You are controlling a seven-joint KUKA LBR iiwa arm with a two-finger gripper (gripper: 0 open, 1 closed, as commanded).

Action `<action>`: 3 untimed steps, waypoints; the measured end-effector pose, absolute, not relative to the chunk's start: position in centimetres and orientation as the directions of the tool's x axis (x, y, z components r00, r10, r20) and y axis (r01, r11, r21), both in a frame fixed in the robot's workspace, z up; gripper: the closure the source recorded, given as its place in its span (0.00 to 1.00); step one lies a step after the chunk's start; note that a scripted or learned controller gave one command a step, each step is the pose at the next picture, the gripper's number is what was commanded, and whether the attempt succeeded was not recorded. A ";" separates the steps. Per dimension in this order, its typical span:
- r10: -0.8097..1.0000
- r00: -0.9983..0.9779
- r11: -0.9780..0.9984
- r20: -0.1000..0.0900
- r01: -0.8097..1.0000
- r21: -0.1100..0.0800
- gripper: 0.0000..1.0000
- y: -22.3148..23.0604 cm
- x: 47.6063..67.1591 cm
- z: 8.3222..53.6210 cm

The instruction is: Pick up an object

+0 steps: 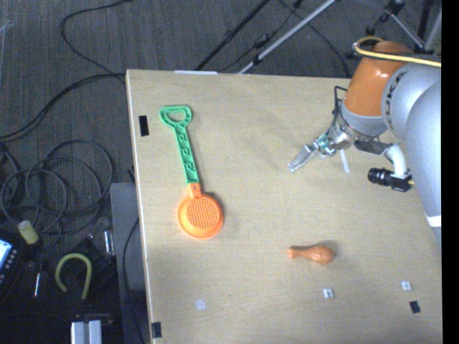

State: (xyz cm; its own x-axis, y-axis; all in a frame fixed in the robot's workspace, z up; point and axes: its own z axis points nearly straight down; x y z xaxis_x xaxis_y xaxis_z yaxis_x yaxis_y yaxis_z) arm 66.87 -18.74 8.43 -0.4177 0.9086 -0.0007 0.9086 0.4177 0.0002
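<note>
A toy strainer with a green handle and a round orange mesh head lies on the left part of the beige bench top. A small orange drumstick-shaped toy lies near the front, right of centre. My gripper hangs over the right part of the bench, well above and behind the drumstick. Its two thin fingers are spread apart and open, with nothing between them. The grey arm with its orange band comes in from the right.
Small black and white markers dot the front right of the bench, and a black tag sits at its left edge. Cables and tripod legs lie on the dark floor beyond the bench.
</note>
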 end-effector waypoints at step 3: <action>0.909 -0.418 0.418 -0.001 0.909 0.000 0.00 -18.7 66.9 8.4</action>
State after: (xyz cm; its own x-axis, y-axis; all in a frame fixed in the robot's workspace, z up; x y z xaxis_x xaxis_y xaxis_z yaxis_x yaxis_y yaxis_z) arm 66.87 -18.74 8.43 -0.4177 0.9086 -0.0007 0.9086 0.4177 0.0002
